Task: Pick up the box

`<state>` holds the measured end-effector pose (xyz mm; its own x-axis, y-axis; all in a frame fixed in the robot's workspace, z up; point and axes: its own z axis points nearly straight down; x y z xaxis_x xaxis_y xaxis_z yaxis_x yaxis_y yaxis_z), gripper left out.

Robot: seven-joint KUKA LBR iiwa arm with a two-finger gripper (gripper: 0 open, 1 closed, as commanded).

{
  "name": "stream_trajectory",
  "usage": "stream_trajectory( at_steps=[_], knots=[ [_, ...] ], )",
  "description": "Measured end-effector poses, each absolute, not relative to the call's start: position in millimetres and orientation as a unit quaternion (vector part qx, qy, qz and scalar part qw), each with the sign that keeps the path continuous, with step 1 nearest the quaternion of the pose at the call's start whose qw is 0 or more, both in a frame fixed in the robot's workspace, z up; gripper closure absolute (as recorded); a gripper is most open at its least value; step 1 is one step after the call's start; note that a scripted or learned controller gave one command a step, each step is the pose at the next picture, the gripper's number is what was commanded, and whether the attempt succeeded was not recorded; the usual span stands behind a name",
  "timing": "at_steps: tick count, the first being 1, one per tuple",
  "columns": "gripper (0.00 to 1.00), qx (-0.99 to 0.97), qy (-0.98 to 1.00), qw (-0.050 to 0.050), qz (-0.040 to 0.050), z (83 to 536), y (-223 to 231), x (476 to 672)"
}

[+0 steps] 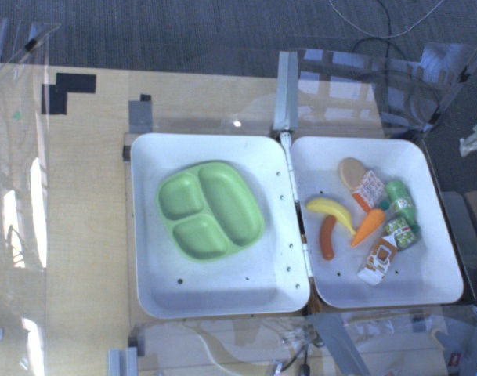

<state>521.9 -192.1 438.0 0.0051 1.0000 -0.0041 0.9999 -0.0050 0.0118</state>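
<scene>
Box point(378, 261) lies at 5 o'clock in the right bin point(434, 210), beside carrot point(368, 226) and sausage point(327, 236). Jaws state: cannot tell. Green tray point(211, 209) sits in left bin point(148, 233).

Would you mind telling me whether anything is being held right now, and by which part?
Nothing is seen held. The box lies untouched in the right bin among the toy food, beside the carrot.

At the right edge a small pale grey piece point(476, 141) juts in, angular, lighter on top and darker beneath. Too little of it shows to tell whether it belongs to the robot.
</scene>
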Motion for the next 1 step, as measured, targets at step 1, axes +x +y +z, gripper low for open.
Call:
stream_trajectory(
  at_steps=[1],
  knots=[
    [0.0,0.719,0.695,0.002,0.0011,241.4,-179.8,561.7]
  ],
)
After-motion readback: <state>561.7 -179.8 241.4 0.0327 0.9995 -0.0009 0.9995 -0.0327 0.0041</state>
